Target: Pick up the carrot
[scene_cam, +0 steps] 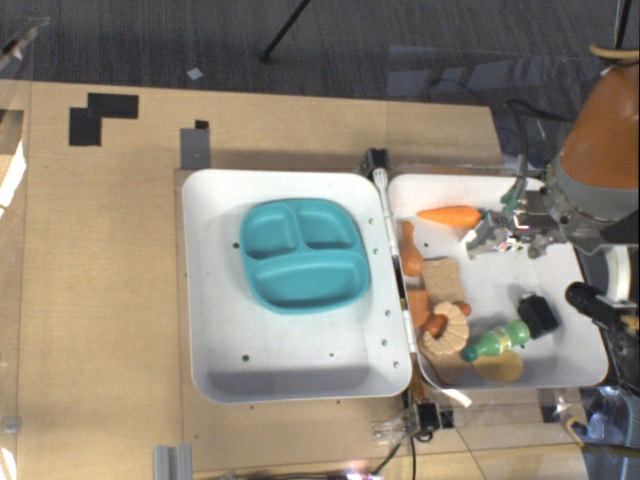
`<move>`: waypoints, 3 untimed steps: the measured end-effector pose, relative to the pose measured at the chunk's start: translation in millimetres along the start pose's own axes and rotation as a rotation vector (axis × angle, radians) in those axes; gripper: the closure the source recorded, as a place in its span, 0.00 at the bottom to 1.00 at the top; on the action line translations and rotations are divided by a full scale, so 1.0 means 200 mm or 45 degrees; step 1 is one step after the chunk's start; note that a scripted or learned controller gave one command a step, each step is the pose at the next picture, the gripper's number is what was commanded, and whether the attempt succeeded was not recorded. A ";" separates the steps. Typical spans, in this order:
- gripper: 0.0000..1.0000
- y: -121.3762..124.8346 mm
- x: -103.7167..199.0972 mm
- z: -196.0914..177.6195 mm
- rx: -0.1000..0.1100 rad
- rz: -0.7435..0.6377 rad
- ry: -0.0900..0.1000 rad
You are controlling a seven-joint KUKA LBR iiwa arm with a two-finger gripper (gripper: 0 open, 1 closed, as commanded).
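Observation:
The orange carrot (448, 215) lies on its side near the back of the right bin (560, 278), its thin tip pointing left. My gripper (492, 228) hangs just off the carrot's thick right end, at or very close to it. The grey arm with its orange band reaches in from the right above it. Whether the gripper touches the carrot is unclear from this angle.
Along the right bin's left and front sides lie an orange sausage (410, 250), a bread slice (442, 278), a round pastry (447, 330), a green bottle (497, 340) and a black block (537, 315). The left bin (215, 348) holds a teal divided plate (300, 253).

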State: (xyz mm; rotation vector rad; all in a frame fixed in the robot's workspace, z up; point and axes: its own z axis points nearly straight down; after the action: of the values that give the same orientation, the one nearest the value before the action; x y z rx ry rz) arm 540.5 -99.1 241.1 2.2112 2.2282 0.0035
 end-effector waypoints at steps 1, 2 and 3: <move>0.00 0.38 -0.20 0.60 -0.018 -0.113 -0.009; 0.00 0.69 -0.21 0.67 -0.033 0.195 -0.009; 0.00 0.54 -0.12 0.67 -0.067 0.122 -0.023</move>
State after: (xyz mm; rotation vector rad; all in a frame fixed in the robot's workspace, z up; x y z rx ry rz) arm 648.5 -122.4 107.1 2.2789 2.0859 0.0412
